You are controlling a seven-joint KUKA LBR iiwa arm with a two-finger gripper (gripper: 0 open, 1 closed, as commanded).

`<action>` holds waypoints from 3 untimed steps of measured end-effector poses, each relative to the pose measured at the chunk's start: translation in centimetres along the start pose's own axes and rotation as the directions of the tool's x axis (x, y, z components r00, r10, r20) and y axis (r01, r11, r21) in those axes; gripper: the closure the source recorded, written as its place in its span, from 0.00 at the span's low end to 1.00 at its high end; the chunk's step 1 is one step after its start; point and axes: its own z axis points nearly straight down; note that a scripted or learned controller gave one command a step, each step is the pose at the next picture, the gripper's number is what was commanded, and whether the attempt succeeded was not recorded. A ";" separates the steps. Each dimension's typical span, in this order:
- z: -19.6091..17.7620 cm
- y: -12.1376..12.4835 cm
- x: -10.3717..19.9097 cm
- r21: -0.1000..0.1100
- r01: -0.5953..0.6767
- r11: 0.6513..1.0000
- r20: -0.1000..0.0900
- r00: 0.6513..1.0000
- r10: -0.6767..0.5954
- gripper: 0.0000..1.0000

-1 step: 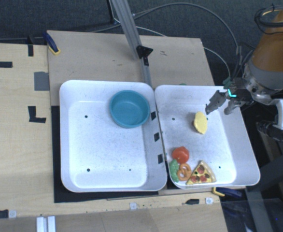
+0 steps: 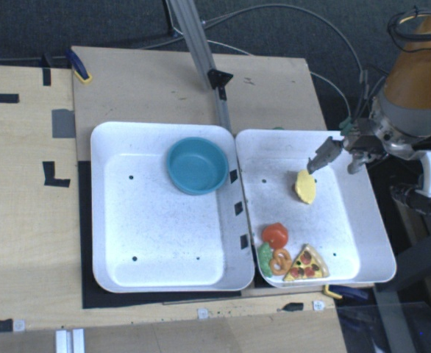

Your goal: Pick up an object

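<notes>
Writing: none we can read anywhere.
Gripper (image 2: 338, 155): dark fingers spread apart, holding nothing, hovering over right bin (image 2: 362, 219).
Yellow lump (image 2: 305, 187): smooth, rounded, lying just below the fingertips.
Toy food: red tomato (image 2: 275, 234), pretzel (image 2: 280, 260), pizza slice (image 2: 306, 265) clustered at that bin's front.
Left bin (image 2: 120, 219): we see a round blue bowl (image 2: 196, 165), glossy plastic.

A pale wooden worktop (image 2: 24, 219) carries a lighter board (image 2: 127, 87), and on that, over a black mat (image 2: 87, 296), two shallow white bins sit side by side, touching, the left bin (image 2: 112, 219) and the right bin (image 2: 362, 226), with scraps of black tape (image 2: 54, 175) stuck nearby.
</notes>
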 end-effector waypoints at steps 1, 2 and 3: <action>4.3 0.1 -0.2 0.004 0.000 1.000 -0.001 1.000 0.000 0.00; 8.6 0.4 -0.1 0.004 0.000 1.000 -0.001 1.000 0.000 0.00; 12.8 0.2 -0.1 0.004 0.000 1.000 -0.001 1.000 0.000 0.00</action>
